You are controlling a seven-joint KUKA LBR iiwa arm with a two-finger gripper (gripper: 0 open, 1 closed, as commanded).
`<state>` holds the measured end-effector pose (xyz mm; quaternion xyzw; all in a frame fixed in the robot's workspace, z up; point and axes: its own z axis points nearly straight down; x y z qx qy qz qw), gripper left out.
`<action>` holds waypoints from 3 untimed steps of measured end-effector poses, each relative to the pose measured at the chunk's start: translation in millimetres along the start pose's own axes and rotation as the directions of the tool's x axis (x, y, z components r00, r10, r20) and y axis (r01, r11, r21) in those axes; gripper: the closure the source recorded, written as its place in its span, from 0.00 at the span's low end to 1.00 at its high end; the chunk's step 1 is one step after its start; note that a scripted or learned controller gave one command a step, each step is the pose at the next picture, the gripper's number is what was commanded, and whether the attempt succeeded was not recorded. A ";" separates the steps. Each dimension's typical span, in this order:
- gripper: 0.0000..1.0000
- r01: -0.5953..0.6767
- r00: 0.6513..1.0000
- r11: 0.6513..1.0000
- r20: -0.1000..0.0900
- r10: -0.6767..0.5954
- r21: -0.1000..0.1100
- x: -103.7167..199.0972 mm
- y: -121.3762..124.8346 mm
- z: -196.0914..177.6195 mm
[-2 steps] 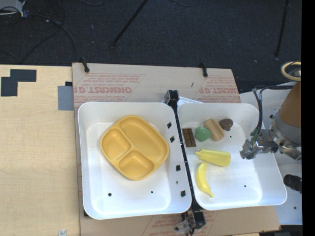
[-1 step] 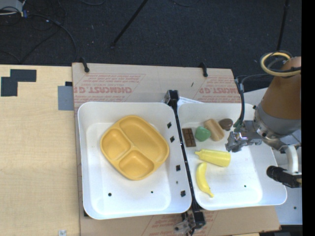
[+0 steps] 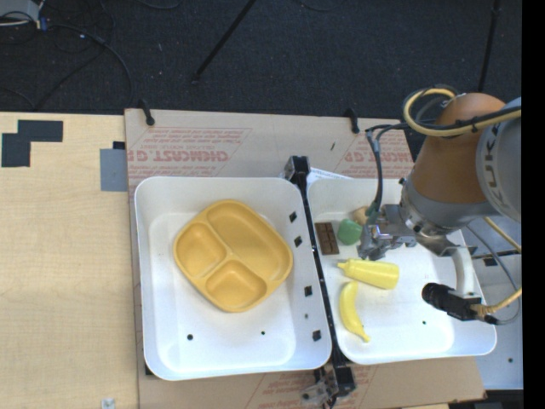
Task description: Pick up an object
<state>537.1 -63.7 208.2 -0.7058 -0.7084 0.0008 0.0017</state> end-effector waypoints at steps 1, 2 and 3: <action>1.00 0.000 1.000 1.000 0.000 0.000 -0.001 44.2 21.0 2.8; 1.00 0.000 1.000 1.000 0.001 0.000 -0.001 95.9 37.0 8.0; 1.00 0.001 1.000 1.000 0.001 -0.001 -0.003 142.0 53.9 -9.2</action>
